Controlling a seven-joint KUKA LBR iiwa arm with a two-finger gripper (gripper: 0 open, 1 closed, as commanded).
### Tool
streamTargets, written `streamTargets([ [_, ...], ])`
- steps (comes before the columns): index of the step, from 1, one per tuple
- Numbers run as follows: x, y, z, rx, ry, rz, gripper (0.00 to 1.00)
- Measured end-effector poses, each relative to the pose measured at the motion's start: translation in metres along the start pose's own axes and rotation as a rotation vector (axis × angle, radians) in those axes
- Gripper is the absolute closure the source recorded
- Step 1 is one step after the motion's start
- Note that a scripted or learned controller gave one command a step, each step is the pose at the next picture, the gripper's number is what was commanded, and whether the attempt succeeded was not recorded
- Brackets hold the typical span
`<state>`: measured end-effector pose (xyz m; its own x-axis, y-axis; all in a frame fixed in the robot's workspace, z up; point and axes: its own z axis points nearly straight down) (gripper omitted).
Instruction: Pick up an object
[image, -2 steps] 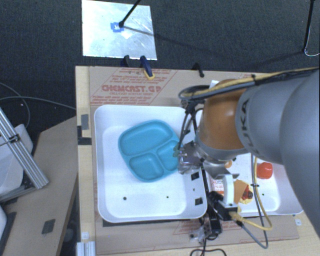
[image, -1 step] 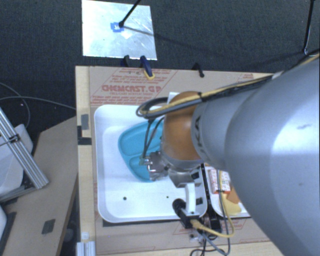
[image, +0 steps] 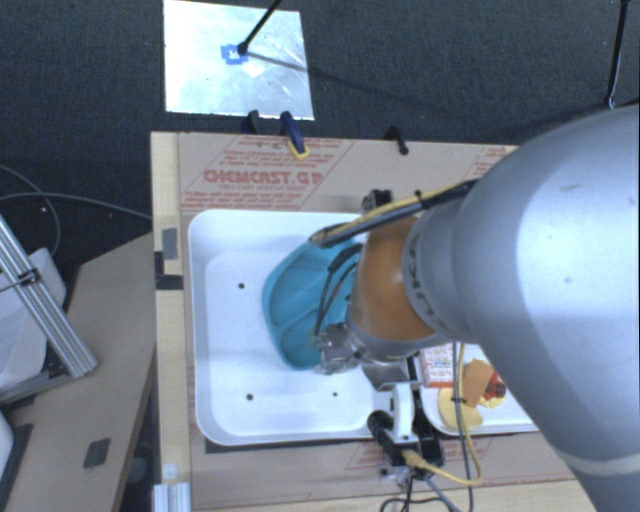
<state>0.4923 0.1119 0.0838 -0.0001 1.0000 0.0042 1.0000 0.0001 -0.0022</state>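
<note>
A brown board marked CHEMCAST (image: 262, 177) covers the surface (image: 170, 440), which carries the left white bin (image: 225, 330) on dark carpet (image: 80, 90). The arm (image: 520, 260) hangs over a blue object (image: 295, 305); whether the hand is clenched, I cannot tell.

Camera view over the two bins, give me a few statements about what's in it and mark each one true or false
1. A blue object lies in the left bin. True.
2. The arm enters from the view's left side. False: it reaches in from the right and covers much of the right bin.
3. The band above the wrist is green. False: the band is orange.
4. The arm's wrist end sits over the blue object's right part. True.
5. The blue object lies outside both bins, on the cardboard. False: it rests inside the left bin, and the cardboard lies beyond the bin's far edge.
</note>
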Motion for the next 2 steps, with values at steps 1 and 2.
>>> streamTargets([
  [1,-0.071,0.096,-0.109,-0.022,-0.008,0.004,1.0],
  [2,-0.072,0.181,-0.151,-0.016,-0.005,-0.005,1.0],
])
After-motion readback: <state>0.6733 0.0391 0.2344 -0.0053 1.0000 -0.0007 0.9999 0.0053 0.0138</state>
